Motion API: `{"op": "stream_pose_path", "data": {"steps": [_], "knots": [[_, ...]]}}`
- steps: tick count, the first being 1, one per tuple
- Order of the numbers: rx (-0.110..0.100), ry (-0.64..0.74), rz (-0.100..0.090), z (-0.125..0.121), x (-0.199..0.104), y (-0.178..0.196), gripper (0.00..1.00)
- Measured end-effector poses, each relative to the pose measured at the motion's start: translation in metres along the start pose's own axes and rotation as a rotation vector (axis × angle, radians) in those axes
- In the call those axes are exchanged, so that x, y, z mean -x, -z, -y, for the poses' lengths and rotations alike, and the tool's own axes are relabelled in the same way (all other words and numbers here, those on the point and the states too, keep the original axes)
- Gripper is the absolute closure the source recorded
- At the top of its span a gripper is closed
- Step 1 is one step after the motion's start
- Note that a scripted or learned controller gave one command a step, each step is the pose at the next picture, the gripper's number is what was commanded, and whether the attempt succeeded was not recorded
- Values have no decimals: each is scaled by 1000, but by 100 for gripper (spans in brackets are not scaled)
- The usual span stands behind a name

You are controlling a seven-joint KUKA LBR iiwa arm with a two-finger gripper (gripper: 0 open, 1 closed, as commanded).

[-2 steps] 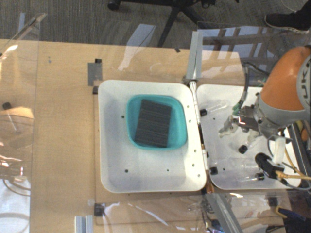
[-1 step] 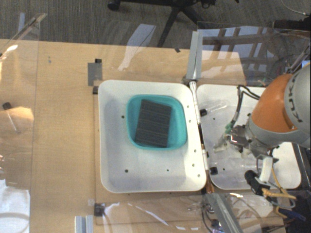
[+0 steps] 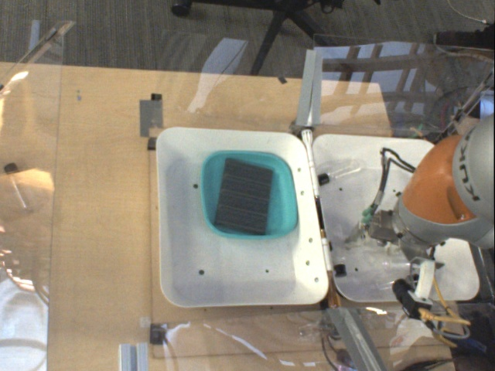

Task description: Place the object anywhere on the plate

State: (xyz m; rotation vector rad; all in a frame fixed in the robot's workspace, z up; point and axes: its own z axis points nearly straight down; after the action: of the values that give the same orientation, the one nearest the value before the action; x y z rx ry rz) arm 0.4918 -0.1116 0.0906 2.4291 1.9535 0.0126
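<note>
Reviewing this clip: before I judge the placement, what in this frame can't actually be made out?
- Tool state: in the camera view the arm hangs over the right bin, and its own bulk hides the fingertips, so open or shut is unreadable.
- Right bin floor beneath the arm: covered by the arm and cables.
- Dark ribbed object on the teal plate: its material is too small to tell.
- Arm's base: cut off by the right edge.

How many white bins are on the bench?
2. The left bin holds a teal plate with a dark ridged block on it. The right bin sits beside it, partly covered by the arm.
</note>
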Motion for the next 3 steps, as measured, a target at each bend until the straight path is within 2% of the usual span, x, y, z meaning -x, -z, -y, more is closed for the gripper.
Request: {"op": "stream_pose_path", "data": {"steps": [1, 3], "knots": [[6, 9, 8, 1, -5, 1, 0], [6, 9, 8, 1, -5, 1, 0]]}}
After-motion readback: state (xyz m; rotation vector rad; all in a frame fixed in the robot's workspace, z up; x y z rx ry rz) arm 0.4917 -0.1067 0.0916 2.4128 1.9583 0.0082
